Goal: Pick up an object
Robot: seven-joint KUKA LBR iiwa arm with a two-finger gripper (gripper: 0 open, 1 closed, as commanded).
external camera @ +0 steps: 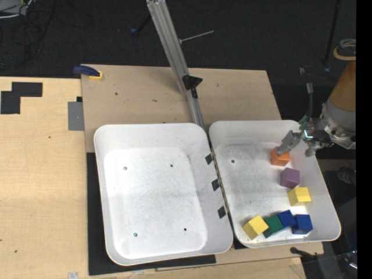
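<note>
Our fingers sit spread apart, nothing between them; the left one reaches down to touch or just clear the top of the orange block, the other hangs out past the right bin's rim. So the gripper is near a candidate but we judge no grasp made yet: closing and lifting are all left. Purple block, yellow block and the yellow/green/blue cluster lie untouched toward the bin's near corner; left bin isn't involved.
</note>
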